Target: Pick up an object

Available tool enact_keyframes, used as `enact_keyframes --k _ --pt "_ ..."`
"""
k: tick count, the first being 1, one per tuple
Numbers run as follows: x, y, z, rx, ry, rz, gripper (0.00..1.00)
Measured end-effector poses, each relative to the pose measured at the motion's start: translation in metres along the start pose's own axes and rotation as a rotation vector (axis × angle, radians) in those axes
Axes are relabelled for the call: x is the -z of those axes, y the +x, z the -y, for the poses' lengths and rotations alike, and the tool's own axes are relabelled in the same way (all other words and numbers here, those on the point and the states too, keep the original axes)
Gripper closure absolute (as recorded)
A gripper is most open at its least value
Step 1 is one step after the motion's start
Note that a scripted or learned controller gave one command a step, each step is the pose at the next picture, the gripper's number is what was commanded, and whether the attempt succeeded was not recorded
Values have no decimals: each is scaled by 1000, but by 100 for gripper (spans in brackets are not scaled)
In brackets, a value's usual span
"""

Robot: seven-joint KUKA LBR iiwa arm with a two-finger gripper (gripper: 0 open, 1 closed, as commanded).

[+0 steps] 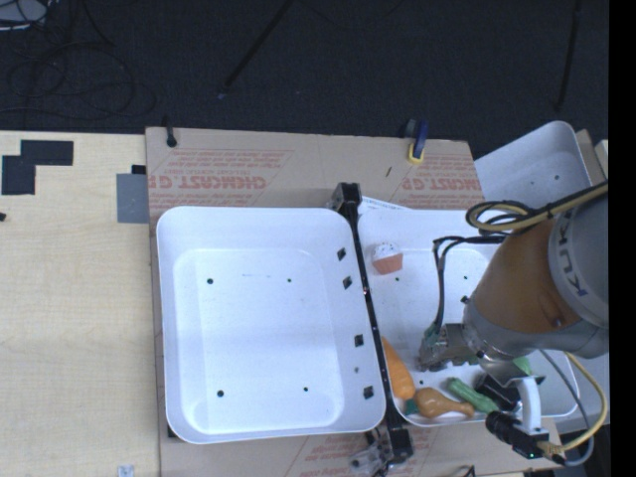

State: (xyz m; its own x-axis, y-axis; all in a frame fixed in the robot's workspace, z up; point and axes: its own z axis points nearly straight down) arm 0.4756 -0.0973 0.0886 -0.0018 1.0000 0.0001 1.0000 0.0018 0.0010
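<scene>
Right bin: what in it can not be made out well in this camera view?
- Right bin: the arm covers its right side, camera view.
- Green object: partly under the arm; shape unclear.
- Small pink-and-white object: too small to identify.

Grey arm (592, 301), broad orange band (517, 288) above wrist, dark KUKA lettering (562, 256) on casing

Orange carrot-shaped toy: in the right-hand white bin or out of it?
In. The orange carrot-shaped toy lies flat on the floor of the right-hand white bin, along its left wall near the front corner.
</scene>
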Motion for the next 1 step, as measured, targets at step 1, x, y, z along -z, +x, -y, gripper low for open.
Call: enact_keyframes --k 1 --pt "105 58 -55 6 -10 -2 100"
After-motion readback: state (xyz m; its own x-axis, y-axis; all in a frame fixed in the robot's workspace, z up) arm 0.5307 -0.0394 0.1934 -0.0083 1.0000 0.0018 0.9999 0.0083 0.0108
